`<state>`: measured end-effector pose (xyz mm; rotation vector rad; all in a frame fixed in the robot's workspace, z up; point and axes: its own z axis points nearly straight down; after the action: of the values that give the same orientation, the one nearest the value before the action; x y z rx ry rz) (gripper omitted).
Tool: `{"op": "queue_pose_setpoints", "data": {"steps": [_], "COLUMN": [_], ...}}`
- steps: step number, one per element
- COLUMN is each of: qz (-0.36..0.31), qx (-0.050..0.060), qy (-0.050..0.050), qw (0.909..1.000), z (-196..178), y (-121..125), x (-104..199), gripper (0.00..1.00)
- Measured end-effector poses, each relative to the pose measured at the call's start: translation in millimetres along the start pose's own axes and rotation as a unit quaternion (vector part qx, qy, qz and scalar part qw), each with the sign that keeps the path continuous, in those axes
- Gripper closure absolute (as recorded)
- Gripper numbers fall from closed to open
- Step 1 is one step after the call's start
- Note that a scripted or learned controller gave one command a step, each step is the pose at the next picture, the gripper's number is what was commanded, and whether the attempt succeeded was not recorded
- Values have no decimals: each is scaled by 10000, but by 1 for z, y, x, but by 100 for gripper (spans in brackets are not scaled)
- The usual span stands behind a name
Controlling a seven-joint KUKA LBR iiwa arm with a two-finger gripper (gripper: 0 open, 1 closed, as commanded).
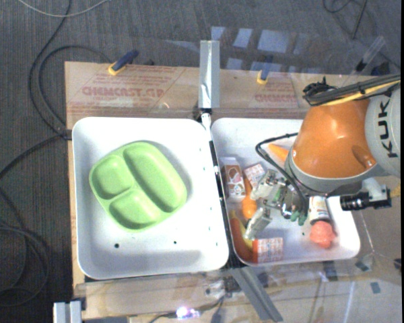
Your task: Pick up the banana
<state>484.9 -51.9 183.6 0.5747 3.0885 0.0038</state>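
- The grey two-finger gripper (259, 222) is hanging low over the right-hand shallow white bin (347, 249), among small packets and toy foods.
- Whether it is open or closed I cannot tell.
- The banana is probably the yellow-orange curved piece (277, 151) peeking out near the bin's upper middle, partly under the orange wrist band (333, 147); I am not sure.
- It is lying up-view from the gripper, near but apart, its long axis unclear.
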Motion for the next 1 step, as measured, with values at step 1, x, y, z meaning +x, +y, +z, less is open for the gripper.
{"op": "queue_pose_setpoints", "data": {"steps": [1], "qz": [-178], "qx": [3], "qy": [8], "qw": [9998], "z": [1], "y": [79], "x": [-50], "gripper": [0]}}
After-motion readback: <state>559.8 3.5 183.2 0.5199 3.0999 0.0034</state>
